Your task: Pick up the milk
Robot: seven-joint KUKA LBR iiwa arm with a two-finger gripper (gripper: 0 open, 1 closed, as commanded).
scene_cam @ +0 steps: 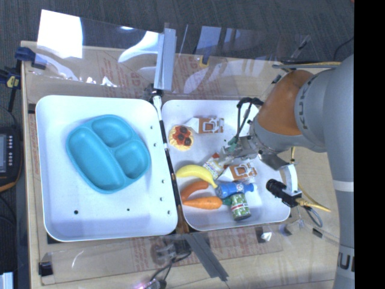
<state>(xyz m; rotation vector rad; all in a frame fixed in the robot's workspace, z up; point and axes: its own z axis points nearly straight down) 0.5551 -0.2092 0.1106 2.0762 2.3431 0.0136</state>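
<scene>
Two white-and-brown cartons lie in the right bin (264, 110), and I cannot tell which is the milk. One carton (209, 125) lies at the back of the bin, next to a round pizza toy (181, 136). A second, smaller carton (242, 172) lies near the middle right. My gripper (233, 149) hangs low over the bin's middle, between the two cartons and just above a pale packet (215, 164). The wrist hides its fingertips. Nothing shows as held.
Toward the front of the right bin lie a banana (195, 173), two carrots (203, 203), a blue bottle (234, 189) and a green can (240, 209). In the left bin (54, 209) sits a blue divided plate (108, 152). The grey arm (313, 110) covers the right bin's right side.
</scene>
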